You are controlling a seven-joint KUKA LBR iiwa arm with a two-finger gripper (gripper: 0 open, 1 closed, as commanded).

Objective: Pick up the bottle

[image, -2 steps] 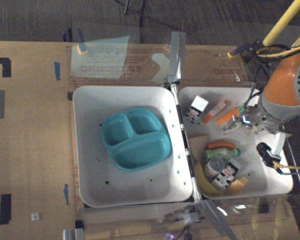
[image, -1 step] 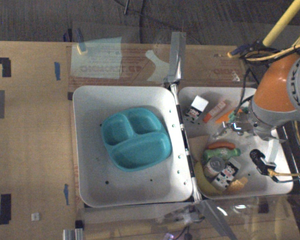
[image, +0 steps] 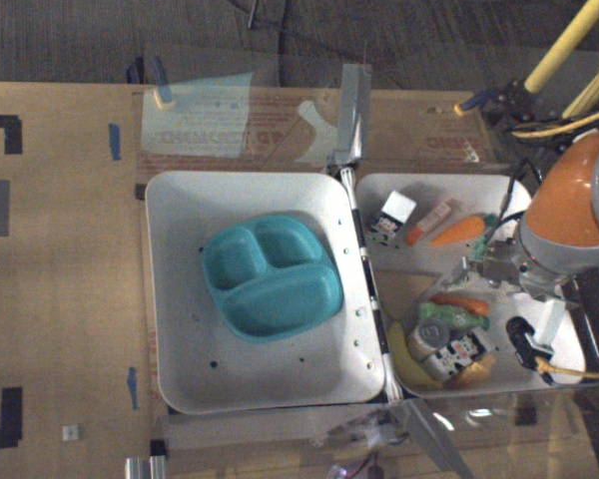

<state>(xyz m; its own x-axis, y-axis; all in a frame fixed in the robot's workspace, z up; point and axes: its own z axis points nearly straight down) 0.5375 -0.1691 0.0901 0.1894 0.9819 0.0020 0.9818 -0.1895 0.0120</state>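
Observation:
A small pinkish bottle [image: 430, 222] with an orange-red end lies on its side at the back of the right bin [image: 409, 287], between a white box [image: 393, 212] and an orange carrot [image: 457, 231]. My gripper [image: 482, 265] hangs over the middle of that bin, to the right of the bottle and in front of it, just past the carrot's tip. Nothing shows in its grasp. The grey wrist and orange band [image: 571, 204] rise behind it on the right.
At the right bin's front lies a heap: a green and orange item [image: 451, 313], a round jar [image: 425, 339], a patterned white box [image: 460, 351], a banana [image: 403, 359]. A teal divided plate [image: 271, 275] sits in the left bin [image: 180, 367].

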